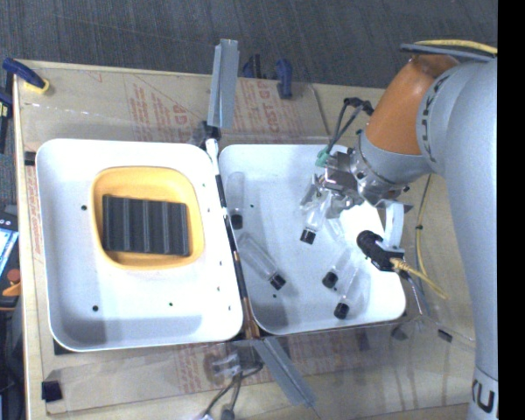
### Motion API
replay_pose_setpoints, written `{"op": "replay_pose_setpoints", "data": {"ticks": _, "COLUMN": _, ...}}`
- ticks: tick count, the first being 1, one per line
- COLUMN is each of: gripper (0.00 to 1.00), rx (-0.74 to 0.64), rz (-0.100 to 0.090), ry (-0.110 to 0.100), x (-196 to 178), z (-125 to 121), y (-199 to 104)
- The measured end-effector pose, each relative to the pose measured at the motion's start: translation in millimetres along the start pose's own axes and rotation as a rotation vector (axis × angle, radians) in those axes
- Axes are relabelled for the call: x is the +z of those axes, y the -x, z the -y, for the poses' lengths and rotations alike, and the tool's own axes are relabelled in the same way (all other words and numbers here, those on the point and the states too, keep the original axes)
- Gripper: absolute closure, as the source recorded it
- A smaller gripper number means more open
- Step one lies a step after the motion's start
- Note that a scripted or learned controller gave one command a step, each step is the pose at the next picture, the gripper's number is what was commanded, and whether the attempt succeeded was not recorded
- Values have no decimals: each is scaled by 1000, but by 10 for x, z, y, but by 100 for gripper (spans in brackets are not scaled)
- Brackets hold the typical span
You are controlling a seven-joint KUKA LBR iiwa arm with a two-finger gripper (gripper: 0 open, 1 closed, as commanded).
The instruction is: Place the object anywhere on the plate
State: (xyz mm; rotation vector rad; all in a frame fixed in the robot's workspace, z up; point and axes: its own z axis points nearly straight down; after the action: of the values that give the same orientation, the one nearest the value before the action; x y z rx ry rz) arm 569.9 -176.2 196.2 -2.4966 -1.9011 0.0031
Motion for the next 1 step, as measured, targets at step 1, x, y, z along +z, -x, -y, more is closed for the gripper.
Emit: {"op": "replay_pose_setpoints", "data": {"ticks": 1, "gripper": 100, "rx": -159, "rz": 1, "ry": 2, "x": 116, "z": -326, "y": -667}}
